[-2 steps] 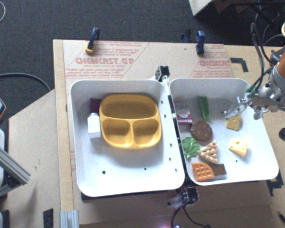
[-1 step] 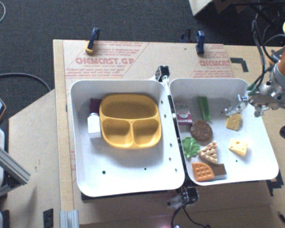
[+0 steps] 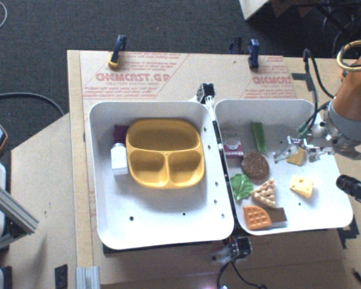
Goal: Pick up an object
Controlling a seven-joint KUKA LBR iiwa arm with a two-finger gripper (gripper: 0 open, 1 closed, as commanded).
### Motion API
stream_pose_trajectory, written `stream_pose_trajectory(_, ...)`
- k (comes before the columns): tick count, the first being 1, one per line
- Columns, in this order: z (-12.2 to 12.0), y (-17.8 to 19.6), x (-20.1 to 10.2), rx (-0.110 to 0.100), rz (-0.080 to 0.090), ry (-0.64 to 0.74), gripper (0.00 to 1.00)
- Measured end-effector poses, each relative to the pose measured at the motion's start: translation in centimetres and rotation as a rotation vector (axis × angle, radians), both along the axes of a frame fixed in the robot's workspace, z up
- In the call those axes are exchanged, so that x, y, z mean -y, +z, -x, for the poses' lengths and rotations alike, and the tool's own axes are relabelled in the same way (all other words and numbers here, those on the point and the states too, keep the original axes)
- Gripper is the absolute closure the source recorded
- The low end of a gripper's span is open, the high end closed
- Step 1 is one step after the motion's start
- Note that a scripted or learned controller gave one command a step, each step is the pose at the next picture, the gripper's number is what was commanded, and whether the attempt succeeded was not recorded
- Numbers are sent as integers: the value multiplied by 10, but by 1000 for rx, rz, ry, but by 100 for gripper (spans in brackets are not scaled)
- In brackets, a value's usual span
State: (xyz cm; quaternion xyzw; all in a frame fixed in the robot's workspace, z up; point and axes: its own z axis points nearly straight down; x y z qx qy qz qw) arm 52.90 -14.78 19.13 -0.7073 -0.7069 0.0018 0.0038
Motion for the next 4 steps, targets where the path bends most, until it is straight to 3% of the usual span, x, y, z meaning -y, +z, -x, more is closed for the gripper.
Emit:
stream_pose_trajectory(2, -9, -106, 3, 7, 0, -1, 0)
stream_pose_trajectory(3, -11, -91, 4, 17, 3, 0, 100)
stream_pose_trajectory(4, -23, -36, 8, 15, 6, 1, 100)
